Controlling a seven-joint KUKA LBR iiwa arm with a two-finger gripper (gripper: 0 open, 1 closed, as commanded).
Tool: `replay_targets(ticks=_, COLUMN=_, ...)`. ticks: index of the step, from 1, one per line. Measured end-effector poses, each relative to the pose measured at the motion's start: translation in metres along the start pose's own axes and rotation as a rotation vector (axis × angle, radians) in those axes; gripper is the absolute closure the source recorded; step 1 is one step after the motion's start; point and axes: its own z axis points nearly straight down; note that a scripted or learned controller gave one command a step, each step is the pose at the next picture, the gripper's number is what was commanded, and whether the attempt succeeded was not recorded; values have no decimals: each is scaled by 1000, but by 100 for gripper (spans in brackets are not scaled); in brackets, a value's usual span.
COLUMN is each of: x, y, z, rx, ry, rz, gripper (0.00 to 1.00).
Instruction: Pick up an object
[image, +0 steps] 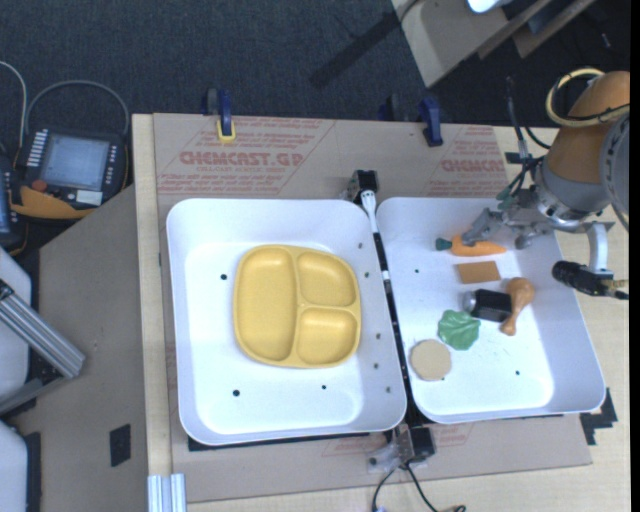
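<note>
The tool (497, 222) hovers at the far edge of the right bin (560, 395), its opening impossible to judge, with the carrot (473, 245) lying just below it, long axis running left-right across the bin, nearest of the items.

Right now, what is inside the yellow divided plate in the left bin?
The yellow divided plate shows three compartments with nothing visible in them. It covers the left bin floor beneath it, so anything underneath cannot be seen.
</note>
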Motion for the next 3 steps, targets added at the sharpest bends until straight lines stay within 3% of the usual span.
replay_targets(ticks=1, x=-1, y=1, z=-13, rx=-5, ry=-6, rz=-2, gripper=100)
replay_targets(ticks=2, x=-6, y=5, z=-78, rx=11, ry=-3, rz=0, gripper=100)
replay_targets(ticks=3, x=0, y=7, z=-123, rx=11, ry=-3, rz=-1, gripper=100)
